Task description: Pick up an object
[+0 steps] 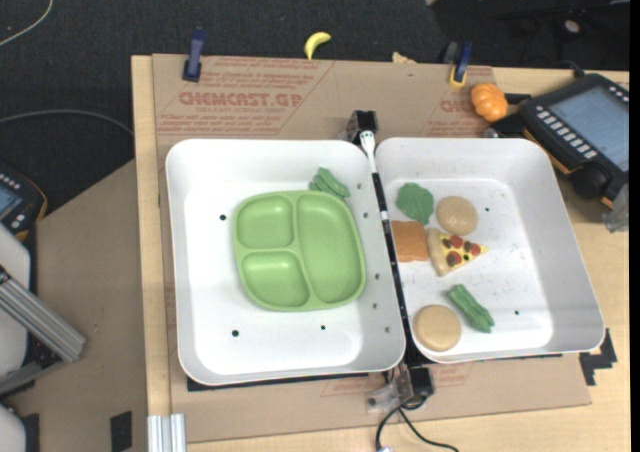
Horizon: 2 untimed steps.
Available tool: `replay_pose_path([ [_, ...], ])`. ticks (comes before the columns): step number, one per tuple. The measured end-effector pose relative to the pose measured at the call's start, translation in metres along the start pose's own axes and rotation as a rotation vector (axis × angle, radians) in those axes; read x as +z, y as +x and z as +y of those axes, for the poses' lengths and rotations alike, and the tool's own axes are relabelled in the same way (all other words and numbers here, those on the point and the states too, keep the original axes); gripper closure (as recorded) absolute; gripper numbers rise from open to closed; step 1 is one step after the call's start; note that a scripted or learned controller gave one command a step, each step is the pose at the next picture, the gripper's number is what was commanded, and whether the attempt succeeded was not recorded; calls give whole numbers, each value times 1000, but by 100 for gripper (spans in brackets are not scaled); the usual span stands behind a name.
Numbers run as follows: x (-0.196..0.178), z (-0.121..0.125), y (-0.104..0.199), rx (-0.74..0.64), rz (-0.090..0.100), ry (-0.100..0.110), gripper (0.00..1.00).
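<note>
The right bin (540, 190) holds several toy foods. A green leaf piece (415, 202) lies beside a tan round bun (457, 214). Below them sit an orange-brown block (409, 241) and a pizza slice (455, 252). A green pickle-like piece (470, 307) and a second tan bun (438, 327) lie nearer the front. In the left bin (200, 270) rests a green divided plate (299, 248), with a small green leafy piece (329, 182) at its far edge.
A small orange fruit (488, 100) and a black handheld pendant (585, 130) sit off the bins at the back right. A yellow banana toy (317, 43) lies beyond the board's far edge. Blue clamps (194, 55) grip the board.
</note>
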<state>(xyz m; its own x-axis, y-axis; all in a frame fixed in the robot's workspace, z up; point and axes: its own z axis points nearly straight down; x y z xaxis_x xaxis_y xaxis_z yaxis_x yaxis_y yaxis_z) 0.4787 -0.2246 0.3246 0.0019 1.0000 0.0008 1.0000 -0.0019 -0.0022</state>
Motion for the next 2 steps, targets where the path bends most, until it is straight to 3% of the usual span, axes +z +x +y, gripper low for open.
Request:
replay_pose_path([
  [1,-2,1,17,-4,1,-1,100],
  [2,-1,1,0,-1,-3,-4,100],
])
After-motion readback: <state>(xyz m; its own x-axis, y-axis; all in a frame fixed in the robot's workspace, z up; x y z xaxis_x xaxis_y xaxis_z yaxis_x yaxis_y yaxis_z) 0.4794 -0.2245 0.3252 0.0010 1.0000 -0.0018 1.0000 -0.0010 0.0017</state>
